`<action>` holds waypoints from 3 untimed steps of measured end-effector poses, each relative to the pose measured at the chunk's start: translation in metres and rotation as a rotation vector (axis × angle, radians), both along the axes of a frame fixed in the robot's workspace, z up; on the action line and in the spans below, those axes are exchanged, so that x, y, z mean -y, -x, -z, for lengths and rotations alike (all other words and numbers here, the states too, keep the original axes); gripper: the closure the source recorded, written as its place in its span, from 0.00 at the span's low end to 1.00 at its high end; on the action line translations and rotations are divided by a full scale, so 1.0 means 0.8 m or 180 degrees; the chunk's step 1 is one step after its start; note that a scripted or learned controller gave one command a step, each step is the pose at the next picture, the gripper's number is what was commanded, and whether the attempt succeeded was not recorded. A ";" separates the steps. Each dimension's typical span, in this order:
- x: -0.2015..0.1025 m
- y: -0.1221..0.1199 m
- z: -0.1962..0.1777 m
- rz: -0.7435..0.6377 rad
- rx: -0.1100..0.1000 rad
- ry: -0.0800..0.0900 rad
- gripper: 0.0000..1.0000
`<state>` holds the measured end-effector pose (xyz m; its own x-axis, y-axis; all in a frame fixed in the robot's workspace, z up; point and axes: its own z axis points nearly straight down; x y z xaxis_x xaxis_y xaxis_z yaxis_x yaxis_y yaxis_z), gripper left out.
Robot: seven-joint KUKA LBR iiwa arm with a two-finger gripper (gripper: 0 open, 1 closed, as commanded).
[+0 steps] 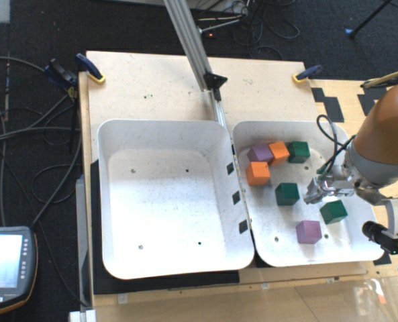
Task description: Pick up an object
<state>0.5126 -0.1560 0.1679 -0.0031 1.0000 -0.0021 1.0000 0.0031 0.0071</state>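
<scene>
Several small cubes lie in the right bin [279,253]. At the back sit a purple cube [259,153], an orange cube [278,151] and a green cube [298,151]; another orange cube [258,173] lies just in front of them. A green cube [287,193] sits mid-bin and a purple cube [309,231] nearer the front. My gripper [317,192] hangs low over the right half of the bin, between the mid-bin green cube and a third green cube [333,211] at its lower right. I see nothing held between its fingers.
The left bin [165,193] stands beside the right one. A slanted metal pole [188,35] crosses the back of the bench. Clamps mark the bench's back corners [91,69]. A teach pendant [7,267] lies off the bench at left.
</scene>
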 end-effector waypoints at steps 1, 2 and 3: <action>-0.006 -0.012 -0.060 -0.0002 -0.0003 -0.0001 1.00; -0.007 -0.021 -0.138 0.0000 0.0002 0.0002 1.00; -0.084 -0.028 -0.125 -0.0017 -0.0022 -0.0012 1.00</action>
